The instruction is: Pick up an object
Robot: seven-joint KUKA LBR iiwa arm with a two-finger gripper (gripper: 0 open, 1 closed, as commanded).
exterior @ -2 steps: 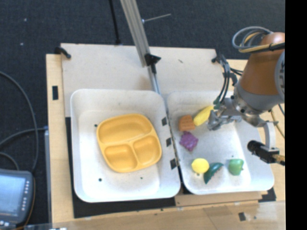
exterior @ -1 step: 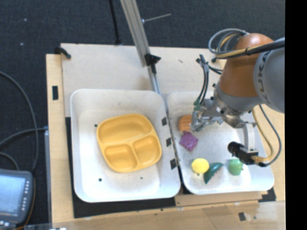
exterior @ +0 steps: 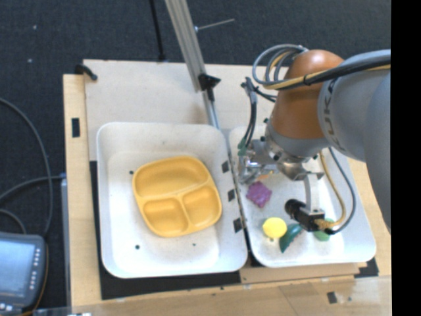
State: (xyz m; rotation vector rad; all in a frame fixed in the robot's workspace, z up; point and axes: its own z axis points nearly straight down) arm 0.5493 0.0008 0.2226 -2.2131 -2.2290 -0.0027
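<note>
My gripper (exterior: 250, 168) hangs low over the left side of the right bin (exterior: 348, 242), close to the wall between the two bins. Just below and to the right of it lies a purple block (exterior: 259, 194). Nearer the front of that bin sit a yellow ball (exterior: 274, 228) and a dark green piece (exterior: 288, 238) leaning against it. A small green thing (exterior: 321, 236) lies further right. The arm's orange band and grey body cover the back of the right bin.
The left bin (exterior: 118, 242) holds a yellow divided plate (exterior: 176, 195). A slanted metal post (exterior: 191, 45) rises behind the bins, ending at the divider's far end. A monitor (exterior: 20, 268) stands off the bench at lower left.
</note>
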